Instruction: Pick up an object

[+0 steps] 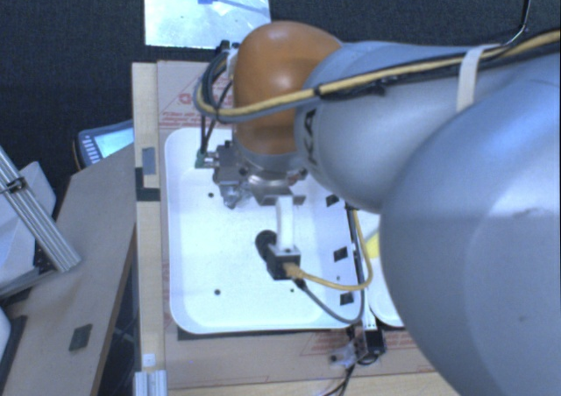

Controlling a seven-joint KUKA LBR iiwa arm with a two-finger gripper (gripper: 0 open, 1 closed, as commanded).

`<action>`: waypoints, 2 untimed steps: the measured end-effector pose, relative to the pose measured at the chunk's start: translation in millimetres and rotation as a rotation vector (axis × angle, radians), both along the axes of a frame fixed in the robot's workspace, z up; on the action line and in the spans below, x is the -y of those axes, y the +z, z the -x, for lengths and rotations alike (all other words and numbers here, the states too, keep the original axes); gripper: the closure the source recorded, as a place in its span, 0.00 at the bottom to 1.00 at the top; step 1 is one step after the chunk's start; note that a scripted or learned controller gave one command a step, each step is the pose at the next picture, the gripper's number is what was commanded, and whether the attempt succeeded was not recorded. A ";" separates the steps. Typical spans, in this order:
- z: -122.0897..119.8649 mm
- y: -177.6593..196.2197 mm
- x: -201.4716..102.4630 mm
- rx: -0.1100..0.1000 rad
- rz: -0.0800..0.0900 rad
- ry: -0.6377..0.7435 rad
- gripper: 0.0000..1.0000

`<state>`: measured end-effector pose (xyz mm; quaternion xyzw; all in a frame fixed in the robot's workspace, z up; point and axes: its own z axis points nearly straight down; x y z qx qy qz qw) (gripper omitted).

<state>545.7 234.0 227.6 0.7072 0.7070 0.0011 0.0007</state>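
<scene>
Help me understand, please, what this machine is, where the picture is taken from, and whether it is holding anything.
This is one picture from a camera fixed above a bench, looking down at a slant. The big grey shape on the right is a robot arm, with an orange band just above its wrist. Below the band sits its tool, the part meant to grasp things, hanging over a shallow white bin. A corner of a second white bin peeks out under the arm. In the first bin I see a few small dark marks, too small to identify. From this angle I cannot tell whether the tool holds anything.
</scene>
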 end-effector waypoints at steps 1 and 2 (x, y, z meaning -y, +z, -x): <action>1.7 0.2 -0.1 -0.002 0.000 0.001 0.00; -60.1 -98.0 1.3 -0.004 0.003 0.000 0.00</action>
